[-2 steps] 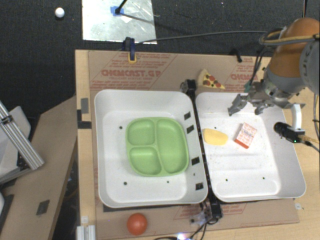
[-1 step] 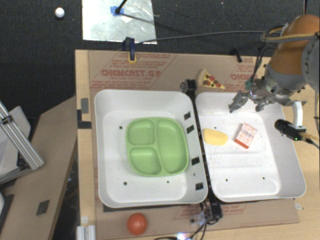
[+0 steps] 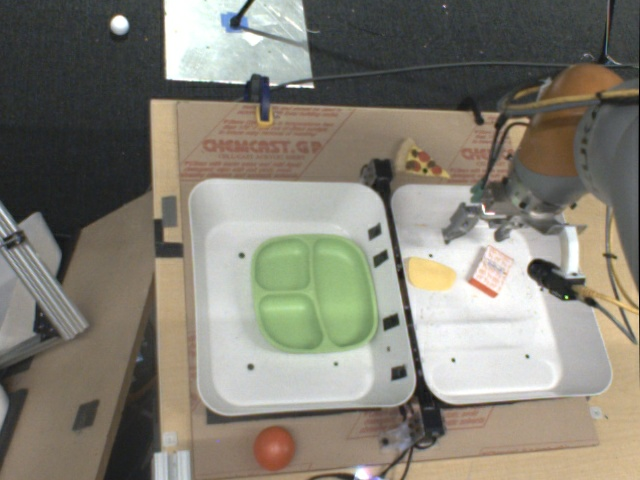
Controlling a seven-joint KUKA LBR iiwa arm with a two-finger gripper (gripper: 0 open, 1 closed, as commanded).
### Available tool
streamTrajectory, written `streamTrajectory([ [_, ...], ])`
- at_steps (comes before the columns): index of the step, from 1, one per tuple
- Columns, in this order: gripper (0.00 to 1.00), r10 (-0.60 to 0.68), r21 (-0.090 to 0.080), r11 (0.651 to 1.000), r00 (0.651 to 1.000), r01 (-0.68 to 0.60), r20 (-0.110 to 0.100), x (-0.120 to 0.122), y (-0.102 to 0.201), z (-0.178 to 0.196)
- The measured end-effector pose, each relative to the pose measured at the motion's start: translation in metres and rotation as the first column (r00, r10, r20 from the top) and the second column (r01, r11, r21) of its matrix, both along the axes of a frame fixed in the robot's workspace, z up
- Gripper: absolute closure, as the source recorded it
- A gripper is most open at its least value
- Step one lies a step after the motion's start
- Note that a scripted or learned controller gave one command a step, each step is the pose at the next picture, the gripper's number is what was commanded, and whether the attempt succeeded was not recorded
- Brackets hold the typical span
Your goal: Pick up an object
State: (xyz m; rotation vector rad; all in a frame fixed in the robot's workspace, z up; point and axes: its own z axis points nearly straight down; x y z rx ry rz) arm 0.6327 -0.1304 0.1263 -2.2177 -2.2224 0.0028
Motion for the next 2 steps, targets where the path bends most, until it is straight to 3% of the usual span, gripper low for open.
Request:
streamTrajectory([
  [1,0.0,0.0,-0.001,1.0,1.0,0.0,0.005,0.001,0.001,-0.043],
  [2,1.0,0.0,-0.001,1.0,1.0,0.0,0.008,0.002,0.0,-0.03],
])
